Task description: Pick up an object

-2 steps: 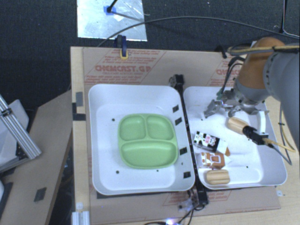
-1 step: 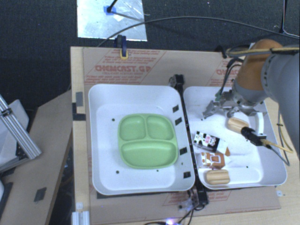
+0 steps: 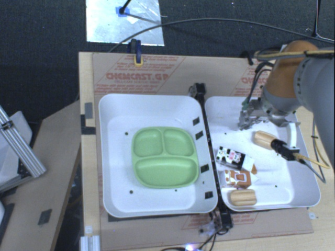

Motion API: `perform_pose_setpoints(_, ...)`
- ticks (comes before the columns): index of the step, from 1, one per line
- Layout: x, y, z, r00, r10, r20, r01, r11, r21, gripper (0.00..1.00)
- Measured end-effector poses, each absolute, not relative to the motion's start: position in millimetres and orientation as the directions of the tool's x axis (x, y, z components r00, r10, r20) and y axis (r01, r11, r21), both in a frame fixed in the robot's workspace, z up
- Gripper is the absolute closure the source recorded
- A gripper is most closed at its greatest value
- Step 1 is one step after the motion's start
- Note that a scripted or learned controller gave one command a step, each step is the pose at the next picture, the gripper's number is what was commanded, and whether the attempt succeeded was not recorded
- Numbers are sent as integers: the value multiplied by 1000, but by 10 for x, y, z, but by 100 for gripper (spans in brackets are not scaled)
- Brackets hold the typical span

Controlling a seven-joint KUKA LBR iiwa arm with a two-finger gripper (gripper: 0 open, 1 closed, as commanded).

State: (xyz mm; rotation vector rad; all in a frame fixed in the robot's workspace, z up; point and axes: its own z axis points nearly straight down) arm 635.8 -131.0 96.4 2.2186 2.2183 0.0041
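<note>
Patterned box (image 3: 231, 157): black and white, lying at a slight tilt on the floor of the right bin (image 3: 280, 184), close to the wall that bin shares with its neighbour.
Gripper (image 3: 247, 119): low over the bin floor, up and a little right of the patterned box and apart from it. How wide it stands cannot be told at this slant, nor whether it has hold of anything.
Arm (image 3: 293, 77): grey with an orange band, reaching in from up and right of the patterned box and bending down to the gripper.
Tan roll (image 3: 264, 138): rounded, lying near the patterned box, up and to its right, just beside the gripper.
Printed card (image 3: 238, 178): orange and brown, flat, just below the patterned box and seeming to touch its lower edge.
Tan block (image 3: 242, 197): below the patterned box, past the printed card, by the bin's near wall.
Green plate (image 3: 165, 157): three compartments, well to the left of the patterned box, in the middle of the left bin (image 3: 115, 140).
</note>
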Motion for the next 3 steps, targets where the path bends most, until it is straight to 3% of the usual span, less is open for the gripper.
perform_pose_setpoints(3, 6315, -1224, 2502, -5, 1000, -1, 1000, 5, 6, 100)
